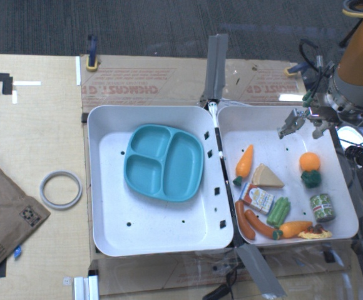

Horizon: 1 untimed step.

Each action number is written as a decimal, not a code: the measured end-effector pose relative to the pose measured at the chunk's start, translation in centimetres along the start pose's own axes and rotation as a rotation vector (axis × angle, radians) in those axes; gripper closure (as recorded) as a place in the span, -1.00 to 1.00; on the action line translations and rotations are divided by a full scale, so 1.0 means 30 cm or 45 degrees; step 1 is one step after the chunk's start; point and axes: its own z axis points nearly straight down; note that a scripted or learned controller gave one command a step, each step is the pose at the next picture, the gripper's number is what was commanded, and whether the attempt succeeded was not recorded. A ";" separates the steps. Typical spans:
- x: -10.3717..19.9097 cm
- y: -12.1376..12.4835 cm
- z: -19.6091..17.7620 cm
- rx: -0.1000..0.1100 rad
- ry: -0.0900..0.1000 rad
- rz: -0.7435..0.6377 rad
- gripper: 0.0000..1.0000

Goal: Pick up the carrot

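I see two-finger gripper (308,121) spread, empty; I'd steer toward eight o'clock, straddling tapered orange carrot (245,160) crosswise.

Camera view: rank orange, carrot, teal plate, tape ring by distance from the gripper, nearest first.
From the gripper:
1. Orange, right bin, just below the gripper.
2. Carrot, right bin, near the divider.
3. Teal plate, left bin.
4. Tape ring, on the bench left of both bins.

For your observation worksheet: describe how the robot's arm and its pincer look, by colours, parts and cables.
The arm has a broad orange section over a grey wrist. Black cables loop beside it. The pincer is small, of grey and dark metal, with thin fingers.
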 end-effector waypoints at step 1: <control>0.163 0.007 0.440 -0.003 0.000 0.037 -1.00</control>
